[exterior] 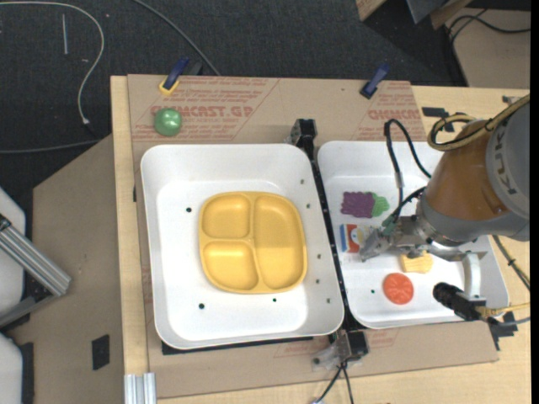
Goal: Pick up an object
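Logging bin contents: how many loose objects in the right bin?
4 visible: purple grapes at top, striped item below it, yellow piece by the gripper, red round piece nearest the front. The arm may hide more.

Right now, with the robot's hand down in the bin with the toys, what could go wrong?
The gripper is low in the right bin, among crowded toys. It might bump the purple grapes or the yellow piece instead of catching one. The orange-red round toy could roll off if nudged. The black cable hangs over the bin and might snag.
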Robot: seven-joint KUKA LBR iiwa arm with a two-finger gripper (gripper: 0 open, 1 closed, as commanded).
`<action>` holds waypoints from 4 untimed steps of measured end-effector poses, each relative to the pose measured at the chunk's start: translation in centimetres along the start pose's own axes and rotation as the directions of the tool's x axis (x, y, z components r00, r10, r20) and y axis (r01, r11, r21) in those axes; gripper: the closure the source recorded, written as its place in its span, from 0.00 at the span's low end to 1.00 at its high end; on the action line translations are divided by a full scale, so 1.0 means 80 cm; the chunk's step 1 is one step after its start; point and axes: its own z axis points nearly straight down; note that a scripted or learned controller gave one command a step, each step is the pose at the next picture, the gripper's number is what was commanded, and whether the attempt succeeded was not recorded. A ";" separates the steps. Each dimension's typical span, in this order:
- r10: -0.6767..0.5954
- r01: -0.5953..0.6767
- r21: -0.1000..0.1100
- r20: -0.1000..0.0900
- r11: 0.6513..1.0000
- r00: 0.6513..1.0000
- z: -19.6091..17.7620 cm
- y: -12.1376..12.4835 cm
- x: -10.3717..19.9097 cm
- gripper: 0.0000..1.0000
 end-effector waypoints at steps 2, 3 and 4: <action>0.000 0.000 0.003 -0.001 1.000 1.000 -0.074 0.002 -0.011 1.00; -0.002 0.002 -0.001 0.000 1.000 1.000 -0.154 0.000 -0.012 1.00; -0.001 0.001 0.004 -0.002 1.000 1.000 -0.158 0.001 -0.012 1.00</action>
